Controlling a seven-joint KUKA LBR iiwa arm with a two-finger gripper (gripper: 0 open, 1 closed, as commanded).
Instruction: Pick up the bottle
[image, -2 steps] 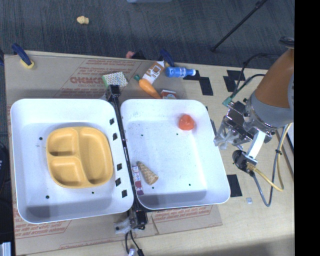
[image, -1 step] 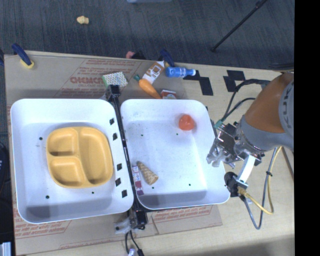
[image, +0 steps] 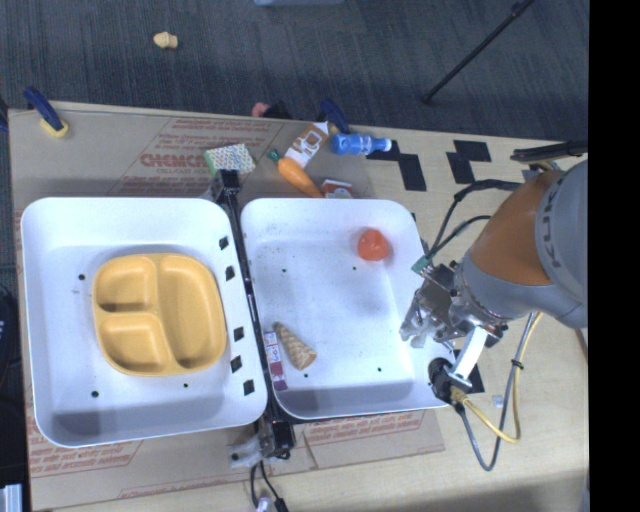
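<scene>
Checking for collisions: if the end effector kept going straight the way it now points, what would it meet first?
Probably the right bin's wall, or the bin floor just inside. The end effector sits at that rim, pointing left and down; depth is unclear. The red ball lies off that line.

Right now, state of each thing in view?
blue bottle: lying on its side on the bench, outside the bins
yellow tray: flat in left bin
red object: resting in right bin
cone: on its side in right bin
gripper: over right bin's right rim
</scene>
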